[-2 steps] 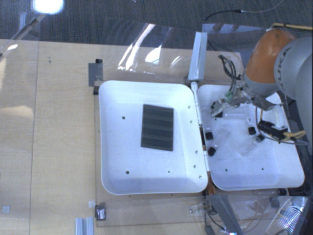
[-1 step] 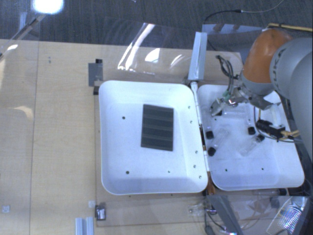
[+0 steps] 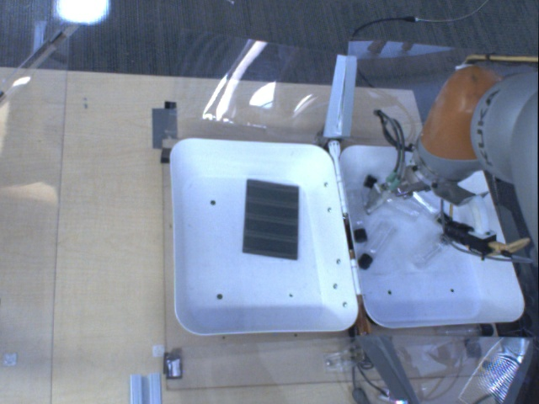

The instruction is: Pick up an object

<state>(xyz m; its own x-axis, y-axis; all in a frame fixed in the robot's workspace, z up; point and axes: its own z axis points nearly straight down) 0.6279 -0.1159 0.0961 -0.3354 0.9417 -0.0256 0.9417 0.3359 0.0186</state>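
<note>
Dark ribbed rectangular block (image 3: 271, 220) lies flat at the left bin's (image 3: 194, 301) centre. Gripper (image 3: 389, 186) hangs over the right bin (image 3: 455, 305); its opening cannot be told.

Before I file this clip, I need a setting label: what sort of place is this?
Most likely a robotics lab's picking test bench. A grey and orange arm reaches over two white bins, a dark ribbed block lies in the left one, and loose cables trail over the carpet behind.

Pale wooden bench (image 3: 84, 225) bearing two white bins (image 3: 189, 251) side by side.
</note>
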